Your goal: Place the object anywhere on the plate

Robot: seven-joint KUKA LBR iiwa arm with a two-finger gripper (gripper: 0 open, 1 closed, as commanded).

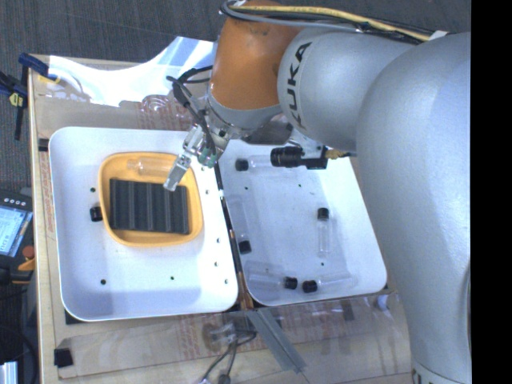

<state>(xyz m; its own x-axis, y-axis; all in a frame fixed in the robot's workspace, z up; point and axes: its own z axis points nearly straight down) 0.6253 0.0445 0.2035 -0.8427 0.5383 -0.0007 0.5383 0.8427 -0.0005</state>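
Where gripper (182, 169) hovers, ribbed orange plate (150, 205)

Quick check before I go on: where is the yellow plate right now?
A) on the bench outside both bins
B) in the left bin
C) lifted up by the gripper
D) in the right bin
B: the yellow plate lies flat on the floor of the left bin, with the gripper over its upper right corner.

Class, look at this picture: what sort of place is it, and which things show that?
Probably a robotics lab test bench. A grey industrial arm labelled KUKA reaches over two shallow white bins on a plywood-topped bench, with loose cables at the front edge.
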